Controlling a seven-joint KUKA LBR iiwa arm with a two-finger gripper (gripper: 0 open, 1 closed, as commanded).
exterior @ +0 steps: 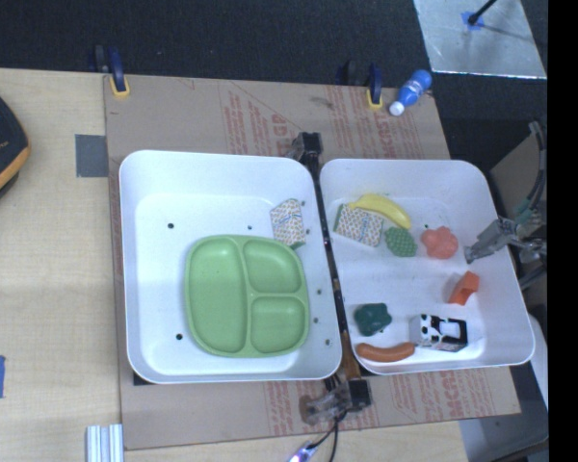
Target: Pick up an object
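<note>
A wooden bench carries brown cardboard under two white bins; low in the right bin lie a sausage, a black-and-white toy and a dark green lump; higher up, an orange block, pink lump and banana; the left bin holds a green plate; at the frame's right edge the gripper hangs over the right bin's rim, fingers spread, gripping nothing.

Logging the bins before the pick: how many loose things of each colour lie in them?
Green: 3, plate, broccoli, dark lump
Yellow: 1, banana
Red or orange: 3, ball, block, sausage
Patterned: 2, packets
Black-and-white: 1, cow
Total: 10
</note>
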